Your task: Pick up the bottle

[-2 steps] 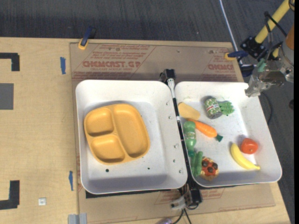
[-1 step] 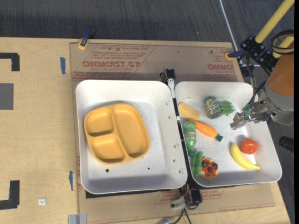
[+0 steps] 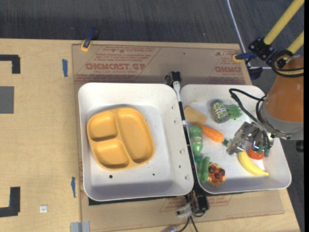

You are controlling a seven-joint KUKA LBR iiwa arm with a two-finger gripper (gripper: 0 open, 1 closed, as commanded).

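Not yet picked: small clear green-tinted plastic bottle (image 3: 196, 138) lying at 9 o'clock in right white bin (image 3: 282, 175). Metal tool (image 3: 247, 141) low at 3 o'clock, finger state unreadable.

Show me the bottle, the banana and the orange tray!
bottle (image 3: 196, 137), camera view, middle of its green body.
banana (image 3: 251, 165), camera view, middle of its curve.
orange tray (image 3: 136, 134), camera view, floor of its biggest compartment.

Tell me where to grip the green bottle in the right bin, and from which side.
Grip the green bottle across its middle, coming straight down. It lies on its side along the right bin's left wall, so fingers probably fit best at its two ends' midpoint, closing wall-side to carrot side. The gap there looks tight.
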